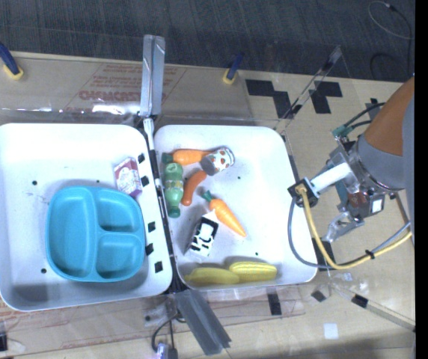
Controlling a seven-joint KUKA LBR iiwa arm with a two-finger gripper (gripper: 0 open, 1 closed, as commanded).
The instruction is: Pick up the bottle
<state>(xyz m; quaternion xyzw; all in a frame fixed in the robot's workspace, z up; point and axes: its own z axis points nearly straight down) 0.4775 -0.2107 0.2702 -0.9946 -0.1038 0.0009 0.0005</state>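
While jaws' state unclear, green bottle [173,184] tight against right bin's [268,200] left wall.

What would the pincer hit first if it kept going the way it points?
Probably the bench just outside the right bin; the pincer seems to point down there, though depth is unclear.

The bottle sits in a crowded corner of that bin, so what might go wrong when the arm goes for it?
The green bottle lies against the right bin's left wall, so a finger may hit that wall. An orange carrot lies right beside it and could get grabbed or shoved instead. The gripper is outside the bin, so it must cross the other items.
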